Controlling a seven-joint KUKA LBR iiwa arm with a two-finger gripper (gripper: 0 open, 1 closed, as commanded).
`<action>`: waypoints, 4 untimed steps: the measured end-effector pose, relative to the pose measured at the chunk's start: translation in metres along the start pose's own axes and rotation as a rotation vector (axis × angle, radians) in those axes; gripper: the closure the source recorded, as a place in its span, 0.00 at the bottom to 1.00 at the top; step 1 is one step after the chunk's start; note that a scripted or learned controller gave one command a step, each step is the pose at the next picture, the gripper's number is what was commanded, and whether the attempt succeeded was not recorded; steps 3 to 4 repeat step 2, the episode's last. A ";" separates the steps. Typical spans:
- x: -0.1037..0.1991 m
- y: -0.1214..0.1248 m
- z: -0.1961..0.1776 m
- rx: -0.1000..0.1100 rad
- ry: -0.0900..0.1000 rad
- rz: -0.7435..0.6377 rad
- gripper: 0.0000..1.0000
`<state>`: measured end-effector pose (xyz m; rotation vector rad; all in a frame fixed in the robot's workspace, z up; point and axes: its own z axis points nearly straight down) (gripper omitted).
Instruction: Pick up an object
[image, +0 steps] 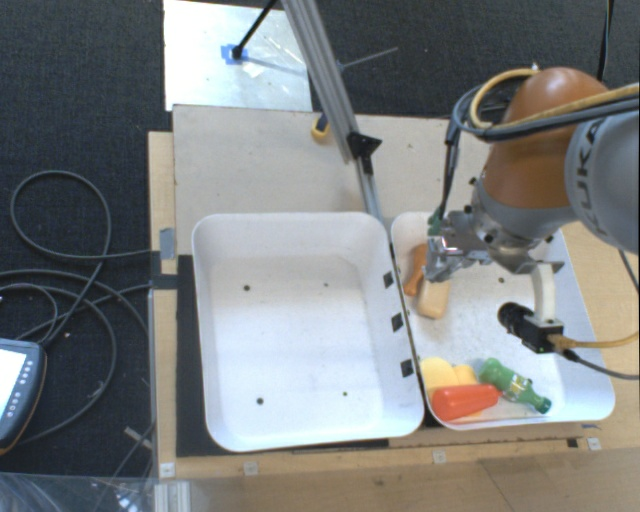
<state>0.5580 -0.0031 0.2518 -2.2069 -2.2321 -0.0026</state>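
Observation:
My gripper (437, 266) hangs over the upper left part of the right bin (590, 385). Right beneath and beside it lie a tan bread-like piece (431, 300) and an orange elongated piece (412, 270) along the bin's left wall. The wrist hides the fingertips, so no object shows between them. At the bin's front sit a yellow object (445, 373), a red pepper-like object (463, 401) and a green bottle (514, 384).
The left bin (290, 330) sits side by side with the right one. A slanted metal pole (335, 90) rises behind the bins. Cables and a tablet (15, 385) lie on the floor to the left. A black sensor (525, 326) hangs off the wrist.

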 end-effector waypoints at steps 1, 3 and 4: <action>0.049 -0.015 0.016 0.001 0.000 0.001 1.00; 0.099 -0.039 0.009 0.000 0.000 0.000 1.00; 0.099 -0.039 0.009 0.000 0.000 0.000 1.00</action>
